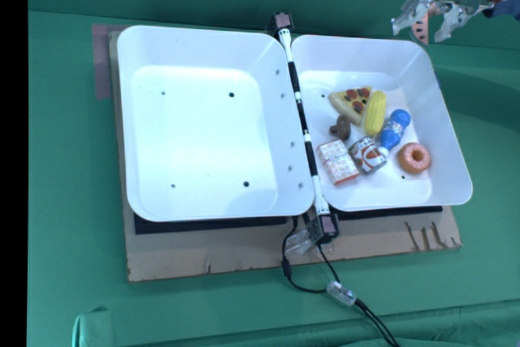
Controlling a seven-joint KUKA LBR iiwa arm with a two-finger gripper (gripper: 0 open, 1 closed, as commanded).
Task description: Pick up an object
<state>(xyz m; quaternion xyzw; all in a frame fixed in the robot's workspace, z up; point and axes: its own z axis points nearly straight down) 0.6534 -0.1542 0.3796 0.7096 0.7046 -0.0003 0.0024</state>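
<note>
Cable (341,294), black with a clear connector, trailing off the front edge of the cardboard base (244,256).

Pincer: gripper (428,19), upper right, above the far rim of the right bin (443,126); fingers spread apart, nothing between them.

Right bin, contents clustered toward its middle and near side, all well apart from the gripper:
- pizza slice (350,100), touching the corn cob (375,111) to its right;
- blue bottle (395,128), just beside the corn;
- small brown piece (340,127), below the pizza;
- pink-and-white box (337,162), flat, near the divider;
- striped can (368,154), touching the box;
- pink donut (414,158), nearest the right wall.

Left bin (203,122), white, a few dark dots on its floor.

Divider rail (299,114), white with black ends, between the bins.

Green cloth (65,175), under the whole bench.
</note>
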